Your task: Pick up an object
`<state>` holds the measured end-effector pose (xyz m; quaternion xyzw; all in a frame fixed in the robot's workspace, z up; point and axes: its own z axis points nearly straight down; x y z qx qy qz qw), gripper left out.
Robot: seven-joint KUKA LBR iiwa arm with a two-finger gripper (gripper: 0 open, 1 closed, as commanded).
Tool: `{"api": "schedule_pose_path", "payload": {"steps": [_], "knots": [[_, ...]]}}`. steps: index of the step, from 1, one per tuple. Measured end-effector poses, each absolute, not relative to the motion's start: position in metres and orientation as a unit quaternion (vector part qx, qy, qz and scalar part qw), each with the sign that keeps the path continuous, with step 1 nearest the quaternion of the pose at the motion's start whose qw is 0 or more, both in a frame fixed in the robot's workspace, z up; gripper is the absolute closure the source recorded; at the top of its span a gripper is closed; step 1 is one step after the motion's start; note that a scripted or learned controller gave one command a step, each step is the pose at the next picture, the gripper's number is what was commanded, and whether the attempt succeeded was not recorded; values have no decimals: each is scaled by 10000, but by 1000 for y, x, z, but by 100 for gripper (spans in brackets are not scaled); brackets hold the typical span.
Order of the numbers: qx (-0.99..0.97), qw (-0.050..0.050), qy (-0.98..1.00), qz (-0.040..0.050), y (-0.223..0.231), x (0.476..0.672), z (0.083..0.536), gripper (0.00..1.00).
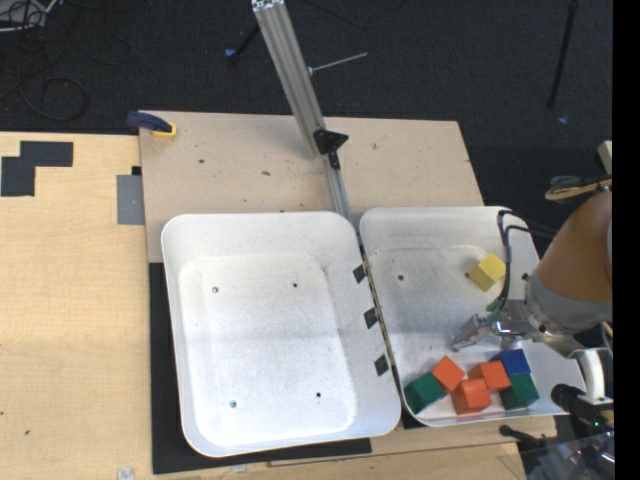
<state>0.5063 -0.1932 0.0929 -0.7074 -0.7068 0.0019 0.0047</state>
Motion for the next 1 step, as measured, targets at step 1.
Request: {"api": "schedule_pose_path", "payload": {"steps": [1], "knots": [[-7085, 14, -7058, 2, -194, 507, 92, 0]]}}
